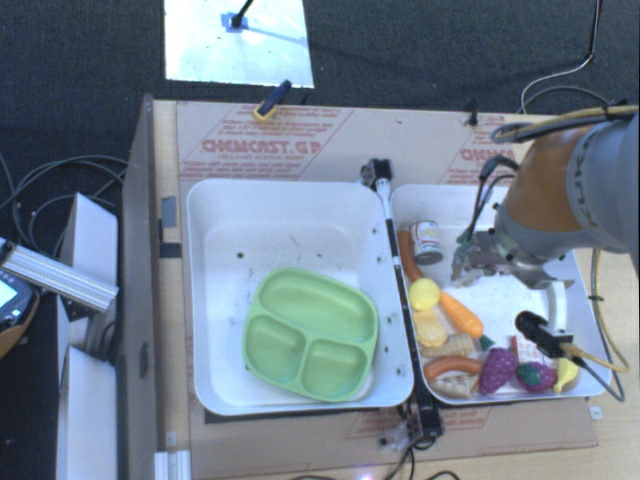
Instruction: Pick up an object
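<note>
My gripper [466,268] hangs low over the right bin [590,393], near its middle. It stands just above the orange carrot [461,314] and to the right of the yellow lemon [424,294]. A small can [427,240] and a red sausage [405,256] lie left of the gripper, by the bin's left wall. I see nothing held in the gripper. The grey arm with its orange band [545,183] covers the bin's far right part.
At the right bin's front lie a hot dog [452,370], purple grapes [497,368], a red berry [535,375], a banana [567,373] and a pale corn piece [433,330]. The left bin [215,228] holds a green divided plate [312,334].
</note>
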Tool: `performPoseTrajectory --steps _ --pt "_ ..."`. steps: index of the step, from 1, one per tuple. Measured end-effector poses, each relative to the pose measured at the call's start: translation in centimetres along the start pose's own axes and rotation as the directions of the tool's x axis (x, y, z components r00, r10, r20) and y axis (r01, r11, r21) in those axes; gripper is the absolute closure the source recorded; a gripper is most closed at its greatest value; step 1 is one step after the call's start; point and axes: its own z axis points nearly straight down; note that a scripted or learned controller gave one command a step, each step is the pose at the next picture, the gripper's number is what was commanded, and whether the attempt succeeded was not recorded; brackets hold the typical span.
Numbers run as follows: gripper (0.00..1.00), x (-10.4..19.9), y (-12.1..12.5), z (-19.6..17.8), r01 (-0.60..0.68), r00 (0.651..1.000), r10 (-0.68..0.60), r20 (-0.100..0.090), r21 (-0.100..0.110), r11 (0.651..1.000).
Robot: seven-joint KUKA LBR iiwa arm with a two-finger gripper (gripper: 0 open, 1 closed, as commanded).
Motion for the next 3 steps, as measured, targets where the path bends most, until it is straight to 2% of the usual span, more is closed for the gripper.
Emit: performPoseTrajectory --steps 1,2,3 --pt "0.00 -3.4 4.2 -3.8 0.001 1.000 -0.001 0.002 -0.005 1.000" --pt "0.00 -10.9 -7.4 -9.0 -0.003 1.000 0.003 0.004 -0.003 1.000" --pt "0.00 -4.3 -3.1 -2.9 0.001 1.000 -0.001 -0.001 -0.001 1.000"
